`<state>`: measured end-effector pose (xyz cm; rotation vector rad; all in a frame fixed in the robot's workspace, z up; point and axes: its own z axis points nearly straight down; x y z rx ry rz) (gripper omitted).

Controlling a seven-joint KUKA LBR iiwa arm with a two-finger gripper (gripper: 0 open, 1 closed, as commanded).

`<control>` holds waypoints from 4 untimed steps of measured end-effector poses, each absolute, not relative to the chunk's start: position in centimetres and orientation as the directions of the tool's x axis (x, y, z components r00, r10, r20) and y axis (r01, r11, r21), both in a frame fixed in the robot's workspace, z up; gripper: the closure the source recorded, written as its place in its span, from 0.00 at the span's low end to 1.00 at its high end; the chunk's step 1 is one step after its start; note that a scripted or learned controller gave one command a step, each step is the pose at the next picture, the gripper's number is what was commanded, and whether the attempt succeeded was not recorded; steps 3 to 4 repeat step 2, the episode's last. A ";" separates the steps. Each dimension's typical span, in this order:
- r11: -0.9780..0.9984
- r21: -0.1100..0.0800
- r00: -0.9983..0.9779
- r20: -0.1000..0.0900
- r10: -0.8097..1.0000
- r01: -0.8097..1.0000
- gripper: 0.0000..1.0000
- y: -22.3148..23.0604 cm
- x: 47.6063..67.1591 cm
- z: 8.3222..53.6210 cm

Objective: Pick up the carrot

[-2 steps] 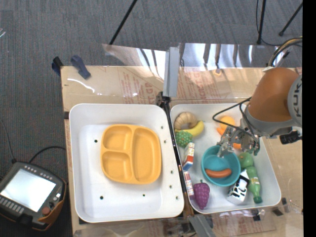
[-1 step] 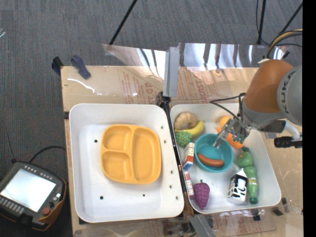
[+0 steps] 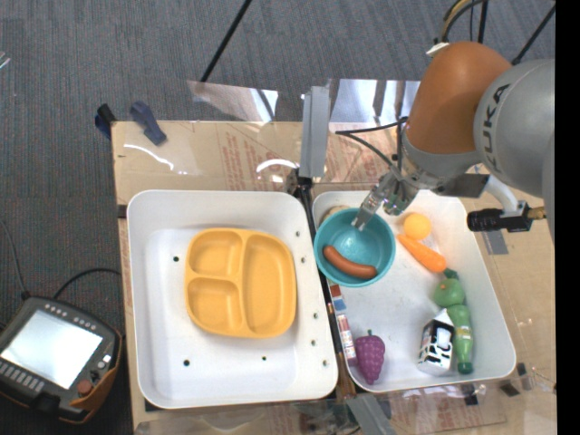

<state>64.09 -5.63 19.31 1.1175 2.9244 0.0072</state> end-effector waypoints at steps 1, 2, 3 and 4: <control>0.794 -0.005 -0.794 0.001 0.608 0.608 1.00 -10.4 54.3 12.2; 0.758 0.001 -0.758 -0.004 0.653 0.653 1.00 -18.8 55.4 19.1; 0.758 0.001 -0.758 -0.004 0.653 0.653 1.00 -18.8 55.4 19.1; 0.758 0.001 -0.758 -0.004 0.653 0.653 1.00 -18.8 55.4 19.1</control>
